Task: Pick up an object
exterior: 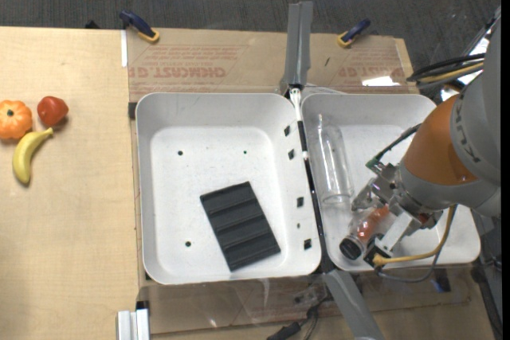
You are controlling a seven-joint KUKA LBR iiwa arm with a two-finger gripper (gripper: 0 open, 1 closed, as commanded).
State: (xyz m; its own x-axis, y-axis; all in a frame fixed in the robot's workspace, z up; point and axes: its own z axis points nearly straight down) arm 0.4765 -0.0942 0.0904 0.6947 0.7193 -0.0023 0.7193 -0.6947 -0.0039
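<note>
Gripper point(373, 212) sits low in the right bin point(382, 123), right by the clear bottle point(333, 163) (lying flat). Spread or clamped, can't tell honestly.

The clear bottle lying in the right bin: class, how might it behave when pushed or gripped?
The clear bottle lies on its side and looks round, so a sideways push would probably roll it. It appears see-through and empty, so likely light. Its smooth wall may slip or dent under a squeeze.
</note>
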